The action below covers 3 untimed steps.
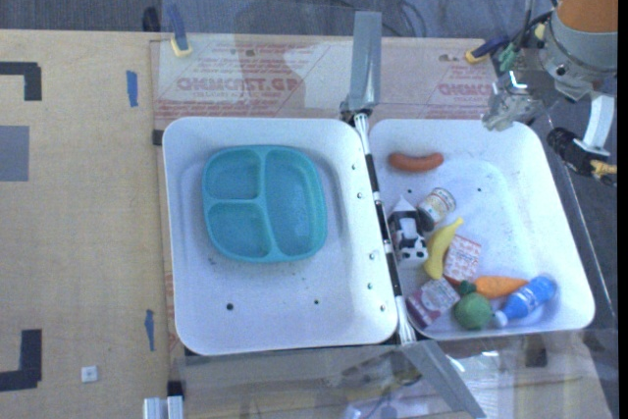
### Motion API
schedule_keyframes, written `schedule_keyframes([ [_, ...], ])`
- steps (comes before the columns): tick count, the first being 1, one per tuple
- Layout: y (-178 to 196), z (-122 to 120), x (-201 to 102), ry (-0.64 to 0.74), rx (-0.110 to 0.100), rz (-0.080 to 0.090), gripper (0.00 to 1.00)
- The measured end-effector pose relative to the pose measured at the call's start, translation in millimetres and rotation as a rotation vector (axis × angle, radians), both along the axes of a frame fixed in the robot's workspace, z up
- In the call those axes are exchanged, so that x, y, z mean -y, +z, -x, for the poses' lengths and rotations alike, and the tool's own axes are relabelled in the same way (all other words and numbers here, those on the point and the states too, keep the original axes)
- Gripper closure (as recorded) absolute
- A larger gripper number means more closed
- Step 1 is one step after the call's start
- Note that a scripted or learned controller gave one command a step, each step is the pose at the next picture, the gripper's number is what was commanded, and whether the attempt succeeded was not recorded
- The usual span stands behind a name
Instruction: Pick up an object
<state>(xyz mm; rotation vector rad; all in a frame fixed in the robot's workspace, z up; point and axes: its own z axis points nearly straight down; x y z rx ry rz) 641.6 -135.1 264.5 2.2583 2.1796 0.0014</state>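
My gripper (504, 109) hangs over the far right corner of the right bin (520, 167), above its rim, with nothing visible between its fingers. Below it in that bin lie a sausage (415, 161), a small tin can (437, 205), a black and white toy cow (406, 234), a yellow banana (441, 247), a red and white packet (462, 259), a carrot (498, 287), a green ball (472, 311) and a blue bottle (525, 300). Most of them crowd the bin's near left part.
The left bin (186, 240) holds a teal divided plate (265, 202). A grey upright post (364, 64) stands at the far end between the bins. The wooden bench (69, 211) stretches to the left. Cables (579, 152) hang by the arm at right.
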Motion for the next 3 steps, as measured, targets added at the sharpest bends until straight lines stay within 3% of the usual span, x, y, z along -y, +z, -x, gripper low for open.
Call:
schedule_keyframes([
  [1, -25.8, 14.1, 79.0, -0.011, -0.003, -0.001, 1.00],
  [2, -25.7, 14.0, 78.6, -0.010, -0.003, -0.001, 0.00],
  [3, -169.5, -26.2, 33.7, 0.048, 0.000, -0.001, 0.00],
])
